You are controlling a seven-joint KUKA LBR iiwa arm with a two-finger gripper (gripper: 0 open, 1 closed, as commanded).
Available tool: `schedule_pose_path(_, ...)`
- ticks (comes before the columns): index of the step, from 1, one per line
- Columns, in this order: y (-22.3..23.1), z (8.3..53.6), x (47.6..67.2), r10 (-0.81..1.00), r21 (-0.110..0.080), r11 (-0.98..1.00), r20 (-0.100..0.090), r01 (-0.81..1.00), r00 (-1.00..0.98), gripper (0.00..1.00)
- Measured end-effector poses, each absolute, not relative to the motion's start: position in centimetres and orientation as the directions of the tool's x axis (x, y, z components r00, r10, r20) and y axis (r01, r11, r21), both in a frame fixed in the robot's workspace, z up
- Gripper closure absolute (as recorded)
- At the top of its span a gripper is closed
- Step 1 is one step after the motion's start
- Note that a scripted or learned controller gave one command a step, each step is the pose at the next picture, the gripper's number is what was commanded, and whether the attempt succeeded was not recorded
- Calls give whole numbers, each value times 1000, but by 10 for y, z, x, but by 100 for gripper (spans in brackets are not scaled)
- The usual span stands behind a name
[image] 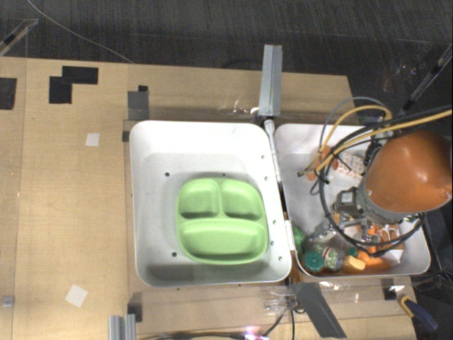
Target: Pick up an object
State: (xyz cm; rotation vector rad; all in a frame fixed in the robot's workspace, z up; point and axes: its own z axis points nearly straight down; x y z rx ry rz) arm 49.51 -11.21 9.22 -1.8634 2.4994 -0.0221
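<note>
Orange band on the arm (414,176) is blocking our look at the gripper (354,236), which sits low over the front of the right bin (297,147), so tbh we can't tell if the claw is wide, narrow or holding anything. Pick candidates are a small jumble at that bin's front edge, i.e. an orange bit (368,262) and a green/multicolour lump (320,258) touching each other. Imo the risk is the claw clips two at once or pins stuff against the bin wall and comes up w/ nothing, and those loose cables (333,147) could snag too; green tray (221,219) in the left bin (148,190) is well apart.
</note>
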Motion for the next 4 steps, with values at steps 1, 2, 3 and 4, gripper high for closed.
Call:
schedule_pose_path(1, -94, 92, 524, -997, -15, 71, 3, -997, -71, 0)
schedule_pose_path(2, -106, 92, 495, -997, -28, -82, 0, -996, 82, 0)
schedule_pose_path(3, -88, 92, 500, -998, -18, -68, 7, -998, 68, 0)
schedule_pose_path(4, -83, 104, 504, -998, -30, -69, 0, -997, 69, 100)
